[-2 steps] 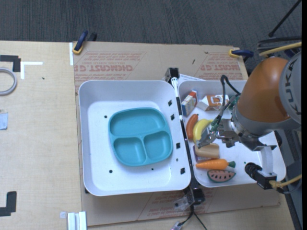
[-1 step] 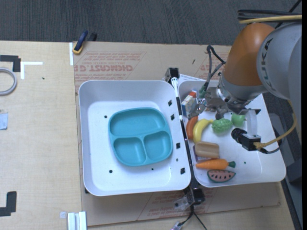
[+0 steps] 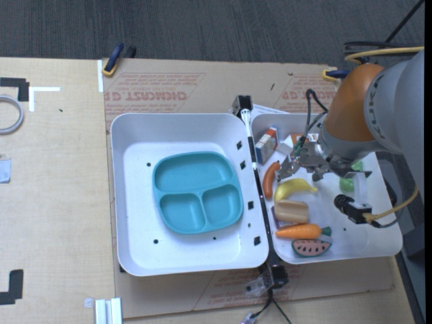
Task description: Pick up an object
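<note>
Leftmost, a white left bin (image 3: 128, 201) bearing a teal divided plate (image 3: 198, 192) — no part in the pick, by the look of it. Across the shared rim, in the right bin (image 3: 378, 245), a crowded column of toy food: a small carton (image 3: 267, 142) at the top, a red sausage (image 3: 270, 178) along the wall, then a banana (image 3: 294, 190), a bread roll (image 3: 291, 212), a carrot (image 3: 299, 231) and a watermelon slice (image 3: 310, 248) nearest the front. Just above the banana, the gripper (image 3: 302, 162), hung low from the grey and orange arm (image 3: 368, 110); whether spread or closed, cannot tell. Further right, something green (image 3: 347, 183) half hidden under the wrist.

Likely trouble — pieces packed touching or nearly so. Easy to nudge the sausage against the wall, clip two at once, or slip off the banana's curved back and come up with nothing.
</note>
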You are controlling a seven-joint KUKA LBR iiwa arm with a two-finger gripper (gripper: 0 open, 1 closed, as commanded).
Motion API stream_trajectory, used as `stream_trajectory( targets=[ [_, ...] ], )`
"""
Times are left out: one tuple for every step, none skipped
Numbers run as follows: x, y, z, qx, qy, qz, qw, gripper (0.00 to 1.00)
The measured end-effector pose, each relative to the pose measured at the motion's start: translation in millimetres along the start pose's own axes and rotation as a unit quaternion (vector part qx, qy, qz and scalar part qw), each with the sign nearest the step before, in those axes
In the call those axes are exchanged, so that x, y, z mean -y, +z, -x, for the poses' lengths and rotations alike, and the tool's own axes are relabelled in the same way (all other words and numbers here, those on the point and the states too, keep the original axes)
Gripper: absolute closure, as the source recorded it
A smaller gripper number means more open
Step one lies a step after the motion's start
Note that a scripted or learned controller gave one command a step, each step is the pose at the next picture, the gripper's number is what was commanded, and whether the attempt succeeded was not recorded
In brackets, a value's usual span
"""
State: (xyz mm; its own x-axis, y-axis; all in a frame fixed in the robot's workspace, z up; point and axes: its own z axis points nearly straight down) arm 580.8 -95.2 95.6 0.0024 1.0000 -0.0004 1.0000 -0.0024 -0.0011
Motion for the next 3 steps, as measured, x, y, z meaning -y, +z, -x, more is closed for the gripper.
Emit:
stream_trajectory(
  targets=[
    [68.9,3.8,-2.6,0.0,0.0,0.0,1.0,0.0],
    [103.4,3.5,1.1,0.0,0.0,0.001,1.0,0.0],
    [20.0,3.3,-2.4,0.0,-0.001,0.001,1.0,0.0]
  ],
)
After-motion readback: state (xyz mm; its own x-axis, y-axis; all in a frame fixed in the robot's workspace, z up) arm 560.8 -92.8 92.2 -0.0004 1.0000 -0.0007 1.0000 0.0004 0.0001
